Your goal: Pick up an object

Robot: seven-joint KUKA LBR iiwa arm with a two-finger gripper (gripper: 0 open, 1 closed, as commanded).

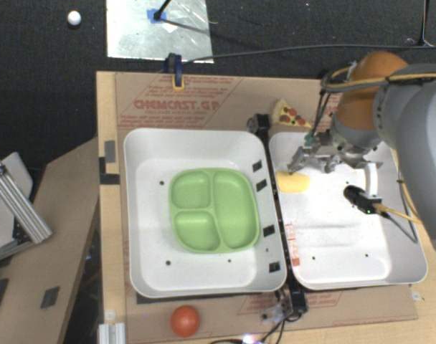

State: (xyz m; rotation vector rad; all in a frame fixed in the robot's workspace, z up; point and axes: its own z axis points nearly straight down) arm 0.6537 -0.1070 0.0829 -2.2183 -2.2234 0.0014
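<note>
From my seat, the yellow foam piece [293, 183] sits just at 7 o'clock of the gripper [315, 160]; can't tell its state.

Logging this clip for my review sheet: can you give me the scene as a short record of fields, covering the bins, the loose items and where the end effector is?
left bin: holds a green divided plate, lying flat near the middle
right bin: holds a yellow item near its upper left corner
end effector: over the upper part of the right bin, just above and right of the yellow item
grasp: nothing seen between the fingers
outside the bins: toy pizza slice behind the right bin; orange ball in front of the left bin
</note>
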